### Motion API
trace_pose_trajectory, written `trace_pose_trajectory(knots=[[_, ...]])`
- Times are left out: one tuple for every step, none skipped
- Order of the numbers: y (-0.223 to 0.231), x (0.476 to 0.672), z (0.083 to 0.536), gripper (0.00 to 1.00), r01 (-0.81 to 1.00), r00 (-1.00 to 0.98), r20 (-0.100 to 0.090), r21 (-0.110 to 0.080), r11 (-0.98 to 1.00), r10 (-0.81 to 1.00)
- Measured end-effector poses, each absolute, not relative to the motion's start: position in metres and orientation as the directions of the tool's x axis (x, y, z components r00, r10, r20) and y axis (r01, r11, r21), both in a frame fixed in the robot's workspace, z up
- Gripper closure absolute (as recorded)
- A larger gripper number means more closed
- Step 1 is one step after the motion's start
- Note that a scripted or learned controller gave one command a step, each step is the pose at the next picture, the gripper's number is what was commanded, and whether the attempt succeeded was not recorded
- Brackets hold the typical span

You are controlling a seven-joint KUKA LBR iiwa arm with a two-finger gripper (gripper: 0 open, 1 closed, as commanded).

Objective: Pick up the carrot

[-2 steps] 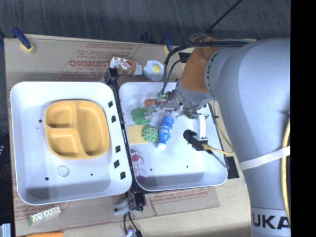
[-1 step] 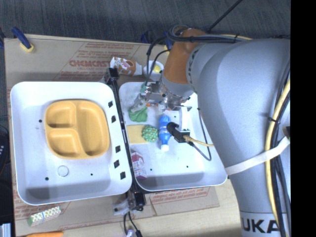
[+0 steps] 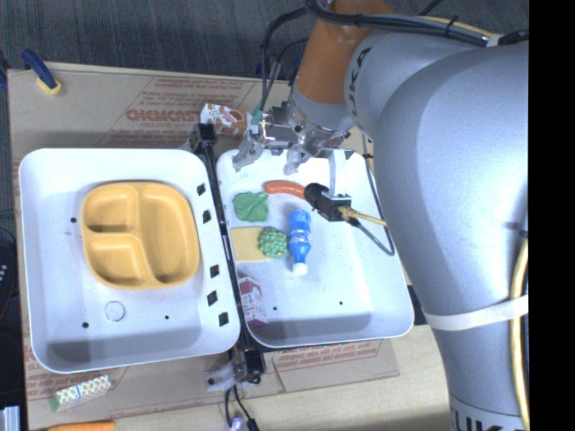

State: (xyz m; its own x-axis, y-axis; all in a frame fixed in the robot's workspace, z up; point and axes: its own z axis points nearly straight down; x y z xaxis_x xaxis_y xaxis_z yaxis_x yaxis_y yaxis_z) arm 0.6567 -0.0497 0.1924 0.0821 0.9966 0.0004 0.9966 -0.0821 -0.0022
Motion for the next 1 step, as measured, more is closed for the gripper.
trace_pose_trajectory(knots=[[-0.0919,0.6556,0.0907,0.0,1.0,0.03,0.0,-0.005,-0.03,1.0]])
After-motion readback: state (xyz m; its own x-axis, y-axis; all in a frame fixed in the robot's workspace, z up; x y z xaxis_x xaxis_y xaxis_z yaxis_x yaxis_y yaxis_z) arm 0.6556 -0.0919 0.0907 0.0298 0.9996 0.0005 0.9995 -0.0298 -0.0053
